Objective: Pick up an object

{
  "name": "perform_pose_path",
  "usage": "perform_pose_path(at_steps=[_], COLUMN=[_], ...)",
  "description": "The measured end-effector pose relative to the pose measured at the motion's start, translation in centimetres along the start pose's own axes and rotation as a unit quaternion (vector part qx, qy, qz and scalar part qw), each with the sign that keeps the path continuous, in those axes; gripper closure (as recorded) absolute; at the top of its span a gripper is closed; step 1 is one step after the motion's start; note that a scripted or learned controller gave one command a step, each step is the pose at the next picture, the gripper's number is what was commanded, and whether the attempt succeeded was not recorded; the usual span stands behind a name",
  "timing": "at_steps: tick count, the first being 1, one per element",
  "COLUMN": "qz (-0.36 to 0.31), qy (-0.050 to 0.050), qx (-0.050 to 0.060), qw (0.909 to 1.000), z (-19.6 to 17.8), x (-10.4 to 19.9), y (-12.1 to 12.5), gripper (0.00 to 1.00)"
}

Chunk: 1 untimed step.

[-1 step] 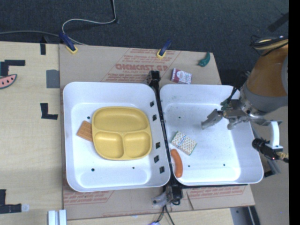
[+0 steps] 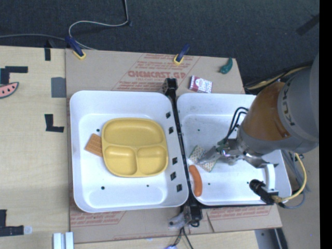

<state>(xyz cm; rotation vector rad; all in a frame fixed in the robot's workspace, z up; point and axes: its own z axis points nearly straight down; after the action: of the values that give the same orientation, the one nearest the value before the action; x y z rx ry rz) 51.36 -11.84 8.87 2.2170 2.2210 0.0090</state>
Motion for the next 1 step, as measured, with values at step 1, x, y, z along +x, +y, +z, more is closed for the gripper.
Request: perform_pose_path(at_steps=[1], qz=[0.001], qy=[0.001], qx=[-0.003], qw=[1.0], z=[-1.19], x=[0.04], y=[0.25], gripper=[1.0])
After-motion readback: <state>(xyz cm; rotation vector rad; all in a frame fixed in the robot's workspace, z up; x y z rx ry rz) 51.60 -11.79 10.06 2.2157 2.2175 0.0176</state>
